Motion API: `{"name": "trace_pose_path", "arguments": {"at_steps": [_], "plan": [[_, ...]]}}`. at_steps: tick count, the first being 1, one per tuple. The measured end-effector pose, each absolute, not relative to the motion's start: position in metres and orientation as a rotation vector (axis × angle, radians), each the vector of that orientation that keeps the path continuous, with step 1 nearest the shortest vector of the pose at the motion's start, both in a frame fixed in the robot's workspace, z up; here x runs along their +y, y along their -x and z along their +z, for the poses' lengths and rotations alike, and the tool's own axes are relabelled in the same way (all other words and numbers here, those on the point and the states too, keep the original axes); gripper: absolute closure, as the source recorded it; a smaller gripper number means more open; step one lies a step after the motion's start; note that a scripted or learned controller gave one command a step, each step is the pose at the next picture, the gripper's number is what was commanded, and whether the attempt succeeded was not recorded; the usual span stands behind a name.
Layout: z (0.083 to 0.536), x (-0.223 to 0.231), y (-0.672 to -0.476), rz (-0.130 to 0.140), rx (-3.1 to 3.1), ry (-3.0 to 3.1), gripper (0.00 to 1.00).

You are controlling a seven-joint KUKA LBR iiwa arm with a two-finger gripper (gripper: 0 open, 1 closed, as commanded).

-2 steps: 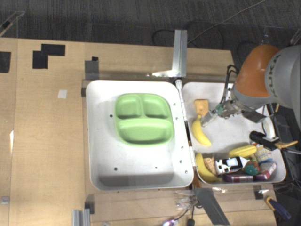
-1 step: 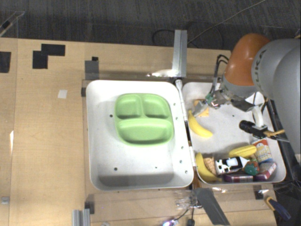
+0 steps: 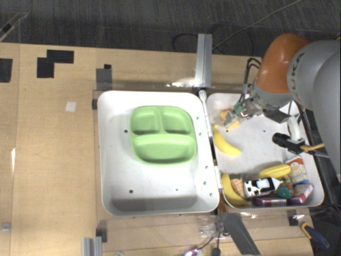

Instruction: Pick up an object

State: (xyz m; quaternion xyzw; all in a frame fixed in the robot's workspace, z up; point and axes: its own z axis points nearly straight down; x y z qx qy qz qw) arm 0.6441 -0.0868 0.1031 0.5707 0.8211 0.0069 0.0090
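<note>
A yellow banana, curved and plastic-looking, lies loose in the right bin near its left wall, long axis running from upper left to lower right, its tip toward the bin's middle. The gripper hangs just above it by the far left corner, over a small yellowish item, possibly touching it; whether it is clenched or released I cannot tell. A green tray sits in the left bin
</note>
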Motion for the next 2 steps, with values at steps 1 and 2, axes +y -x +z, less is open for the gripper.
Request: {"name": "trace_pose_path", "arguments": {"at_steps": [1, 2], "plan": [[0.188, -0.071, -0.646, 0.008, 2.645, -1.682, 1.00], [0.211, -0.036, -0.628, 0.007, 2.395, -2.026, 1.00]]}}
